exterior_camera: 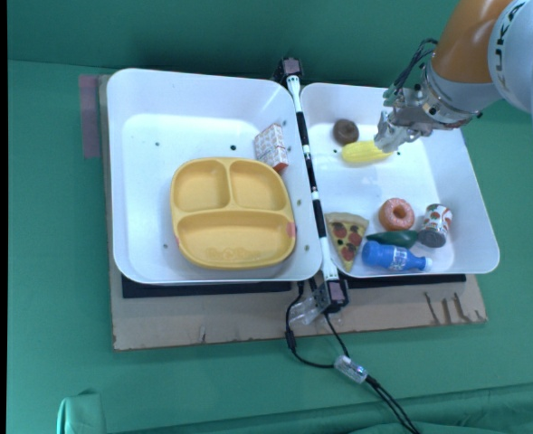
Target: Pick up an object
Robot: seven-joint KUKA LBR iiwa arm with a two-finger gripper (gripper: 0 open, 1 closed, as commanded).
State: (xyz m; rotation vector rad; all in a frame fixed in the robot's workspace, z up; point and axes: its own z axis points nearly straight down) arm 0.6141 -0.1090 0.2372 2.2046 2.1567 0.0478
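The gripper [385,142] is clamped on the right end of the yellow corn [366,153], which lies nearly crosswise, pointing left toward the divider [308,165].

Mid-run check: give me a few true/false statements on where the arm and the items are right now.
1. The gripper is over the right bin, at the yellow corn. True.
2. The yellow divided plate lies in the right bin. False: it lies in the left bin.
3. The pizza slice lies near the divider between the bins. True.
4. The blue bottle stands upright. False: it lies on its side.
5. The small carton is in the left bin. True.
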